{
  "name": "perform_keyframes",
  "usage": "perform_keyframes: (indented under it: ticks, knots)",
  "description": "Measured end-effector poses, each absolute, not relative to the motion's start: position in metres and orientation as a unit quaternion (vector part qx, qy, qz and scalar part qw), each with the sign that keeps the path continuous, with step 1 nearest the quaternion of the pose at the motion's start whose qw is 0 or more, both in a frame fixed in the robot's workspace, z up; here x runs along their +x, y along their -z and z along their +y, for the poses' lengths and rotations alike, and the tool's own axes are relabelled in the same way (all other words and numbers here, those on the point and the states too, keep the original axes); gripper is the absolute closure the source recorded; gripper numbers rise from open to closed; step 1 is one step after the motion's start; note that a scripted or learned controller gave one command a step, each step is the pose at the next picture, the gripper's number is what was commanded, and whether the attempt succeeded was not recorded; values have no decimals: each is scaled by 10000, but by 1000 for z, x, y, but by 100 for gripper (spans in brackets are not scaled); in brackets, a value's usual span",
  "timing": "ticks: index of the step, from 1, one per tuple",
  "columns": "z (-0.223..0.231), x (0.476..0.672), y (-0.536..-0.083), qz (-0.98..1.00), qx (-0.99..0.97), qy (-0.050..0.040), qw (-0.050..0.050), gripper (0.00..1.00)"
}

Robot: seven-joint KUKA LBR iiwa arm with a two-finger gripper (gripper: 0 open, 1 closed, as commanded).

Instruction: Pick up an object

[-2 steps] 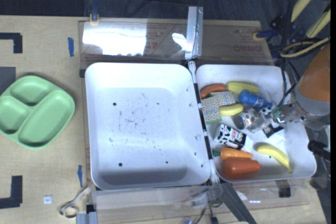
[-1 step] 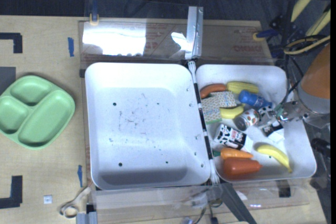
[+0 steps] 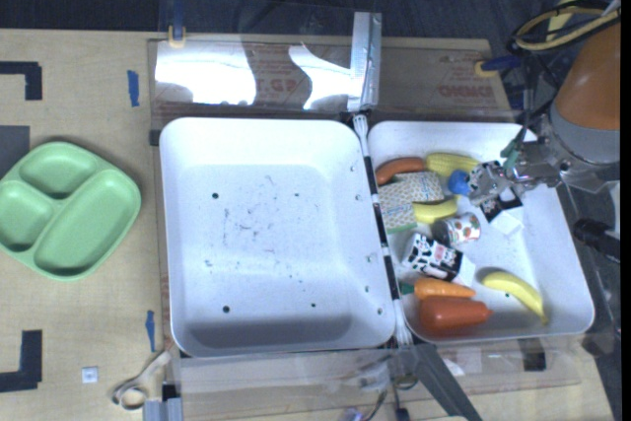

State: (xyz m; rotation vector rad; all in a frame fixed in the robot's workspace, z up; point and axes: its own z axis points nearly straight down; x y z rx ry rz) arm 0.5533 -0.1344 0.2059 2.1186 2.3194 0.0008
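My gripper (image 3: 490, 180) hangs low over the right bin (image 3: 577, 301), metal and black parts crowded together, and I cannot tell how it is set. Both bins are smooth white plastic with rounded corners; the left bin (image 3: 266, 232) has a scuffed floor. In the right bin the toys lie bunched toward its left side: a small blue ball (image 3: 459, 181) just beside my gripper, a curved yellow banana (image 3: 451, 162) above it, a glossy red sausage (image 3: 398, 169), a speckled cloth (image 3: 407, 195), a black-and-white patched piece (image 3: 432, 257), a slim carrot (image 3: 444, 289), a fat orange-red oblong (image 3: 454, 314) and another banana (image 3: 515, 291) (this one well apart from my gripper, toward the near wall). A green sectioned tray (image 3: 64, 209) sits on the wooden bench (image 3: 79, 74).
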Motion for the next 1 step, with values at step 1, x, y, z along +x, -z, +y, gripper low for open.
perform_keyframes:
  ticks: [1]
  knots:
    - [-89,604,-192,7871,6168,-4,12,100]
